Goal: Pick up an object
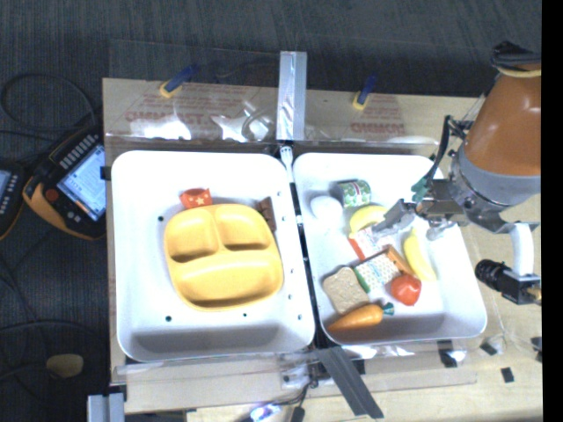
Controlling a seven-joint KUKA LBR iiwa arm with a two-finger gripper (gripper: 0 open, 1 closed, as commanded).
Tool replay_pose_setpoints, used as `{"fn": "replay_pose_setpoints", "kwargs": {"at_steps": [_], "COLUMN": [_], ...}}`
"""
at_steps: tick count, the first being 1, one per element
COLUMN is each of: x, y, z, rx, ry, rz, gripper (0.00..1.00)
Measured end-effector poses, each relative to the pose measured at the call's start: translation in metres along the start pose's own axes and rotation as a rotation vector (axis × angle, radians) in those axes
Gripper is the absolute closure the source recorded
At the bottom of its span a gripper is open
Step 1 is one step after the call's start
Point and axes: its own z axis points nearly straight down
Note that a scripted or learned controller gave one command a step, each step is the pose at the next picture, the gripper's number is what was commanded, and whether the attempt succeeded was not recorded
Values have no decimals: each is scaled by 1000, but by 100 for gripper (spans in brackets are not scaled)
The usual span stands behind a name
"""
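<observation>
the gripper (390, 222) hangs low over the right bin (457, 310), above the toy food; whether it is released or clenched cannot be told. just beside it lie a banana (417, 257), a tomato (405, 289) and a carrot (358, 317). the left bin (132, 236) holds a yellow tray (224, 256).

A black and orange screen box (75, 185) lies on the dark floor at the left of the picture. Two yellow and blue clips (177, 81) sit near the top.
</observation>
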Motion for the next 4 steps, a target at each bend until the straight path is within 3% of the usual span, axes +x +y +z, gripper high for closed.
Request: {"fn": "replay_pose_setpoints", "kwargs": {"at_steps": [1, 2, 3, 4], "x": [18, -50, -77, -81], "y": [15, -3, 38, 83], "z": [43, 182, 182, 182], "rx": [1, -17, -15, -14], "ry": [0, -4, 0, -5], "rz": [28, 27, 89, -138], "gripper": [0, 0, 0, 0]}}
